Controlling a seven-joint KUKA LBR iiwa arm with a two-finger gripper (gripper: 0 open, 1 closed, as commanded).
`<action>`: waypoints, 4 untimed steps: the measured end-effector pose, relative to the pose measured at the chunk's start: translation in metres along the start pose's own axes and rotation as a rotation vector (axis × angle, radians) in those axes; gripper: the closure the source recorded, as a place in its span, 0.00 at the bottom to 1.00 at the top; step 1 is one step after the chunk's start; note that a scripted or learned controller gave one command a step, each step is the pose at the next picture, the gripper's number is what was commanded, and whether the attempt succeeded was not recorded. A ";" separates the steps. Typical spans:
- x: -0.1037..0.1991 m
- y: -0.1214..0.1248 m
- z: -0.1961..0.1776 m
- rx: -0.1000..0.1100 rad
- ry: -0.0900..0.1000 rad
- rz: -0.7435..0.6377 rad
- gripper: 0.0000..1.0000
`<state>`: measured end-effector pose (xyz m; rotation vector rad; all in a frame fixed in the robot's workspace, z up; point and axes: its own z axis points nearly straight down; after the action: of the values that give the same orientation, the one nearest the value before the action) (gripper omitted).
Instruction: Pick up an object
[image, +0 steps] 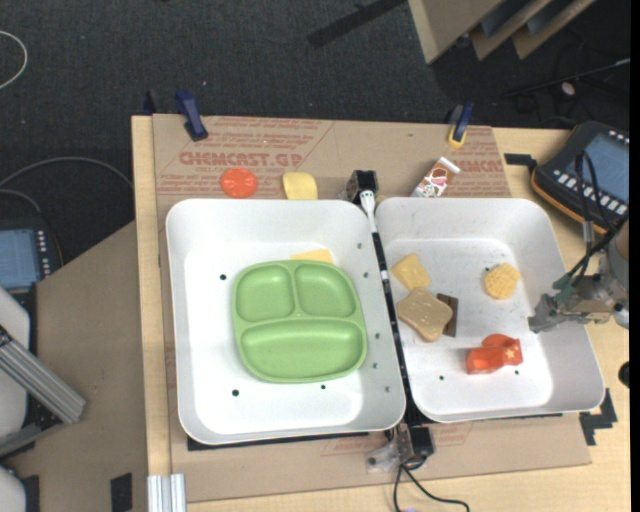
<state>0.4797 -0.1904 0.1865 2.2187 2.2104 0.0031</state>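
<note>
You have the left bin (200, 240) holding a green divided plate (298, 321). In the right bin (540, 235) lie toast (424, 314), a red piece (493, 355), a cracker (501, 281) — well apart. The gripper (552, 310) sits at the right wall — spread unreadable.

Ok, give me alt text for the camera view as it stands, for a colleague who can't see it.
Seen from above, the gripper sits low at the right bin's right edge, apart from the red toy, tan bread slice and two yellow pieces nearby. The left bin holds a green divided tray.
</note>
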 end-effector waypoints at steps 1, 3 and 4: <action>0.003 0.000 0.006 0.007 0.005 -0.003 0.00; 0.029 0.051 0.101 0.002 0.001 -0.005 0.00; 0.056 0.009 0.102 0.013 0.009 -0.003 0.00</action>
<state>0.4894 -0.1347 0.0843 2.2265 2.2244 -0.0019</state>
